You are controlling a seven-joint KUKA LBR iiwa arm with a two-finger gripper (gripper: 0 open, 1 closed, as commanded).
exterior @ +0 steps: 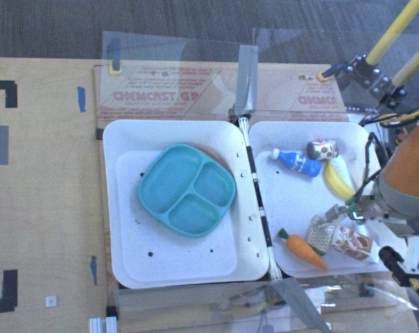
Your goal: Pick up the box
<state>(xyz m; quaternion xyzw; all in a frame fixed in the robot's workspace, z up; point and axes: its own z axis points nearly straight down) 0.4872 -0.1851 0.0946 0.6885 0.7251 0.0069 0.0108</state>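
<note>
Box [349, 242] lies flat in the near right corner of the right bin [293, 139], printed face up, tilted off the bin's axes. Pincer [336, 217] sits low at the box's far left edge; metal parts are visible there, but I cannot tell how wide it stands, nor whether anything lies between its tips. No grasp confirmed.

Neighbours: carrot [303, 248] just left of the box, apparently touching its left end. Banana [338, 180] near, on the far side. Blue bottle [297, 162] and small can [322, 149] further off. Left bin [119, 207] has a teal divided plate [187, 189], well apart.

Risks, as judged:
- Pincer looks off-centre, over an edge: a close here may clip only a corner, and the box pivots out on lift.
- Box lies flat and low; tips may skid over the top face.
- Carrot could get pinched in or dragged.
- Bin wall close on near and right sides limits approach.
</note>
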